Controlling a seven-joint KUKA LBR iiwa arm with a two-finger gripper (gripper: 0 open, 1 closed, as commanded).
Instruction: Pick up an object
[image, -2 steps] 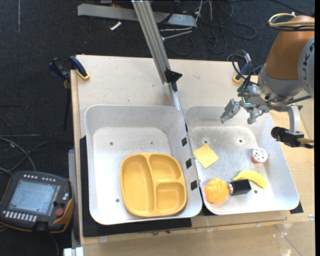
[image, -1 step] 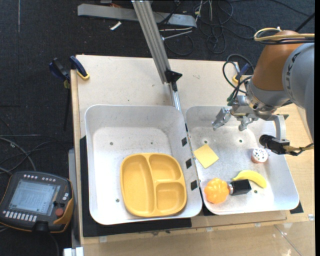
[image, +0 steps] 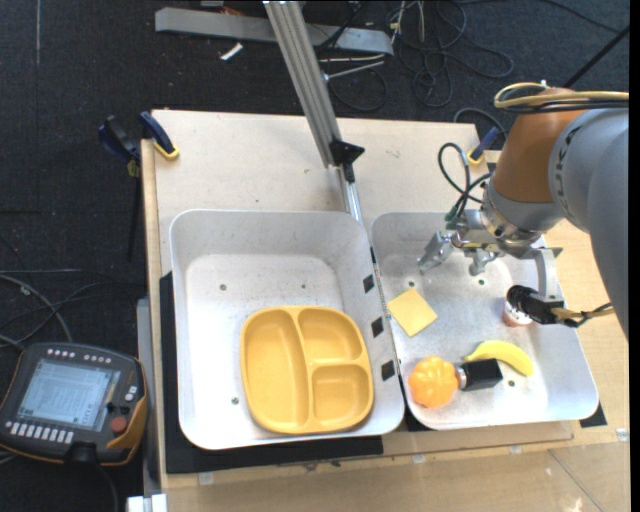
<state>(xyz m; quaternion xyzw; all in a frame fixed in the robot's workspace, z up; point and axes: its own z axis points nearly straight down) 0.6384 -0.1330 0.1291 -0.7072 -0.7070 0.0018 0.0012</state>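
Note:
In the right bin (image: 560, 400), a flat yellow square (image: 412, 312) lies near the left wall. An orange round fruit (image: 432, 382) sits at the front, touching a small black block (image: 481, 374) on its right. A yellow banana (image: 503, 356) lies just behind that block. My gripper (image: 455, 258) hangs over the back of the right bin, behind and to the right of the yellow square. Its fingers (image: 432, 252) are spread open with nothing between them.
The left bin (image: 200, 250) holds a yellow divided plate (image: 305, 370) in its front half. A slanted metal pole (image: 315, 90) ends at the rim between the bins. A clamp (image: 150, 135) grips the bench's back left corner. A teach pendant (image: 70, 400) lies off the bench at left.

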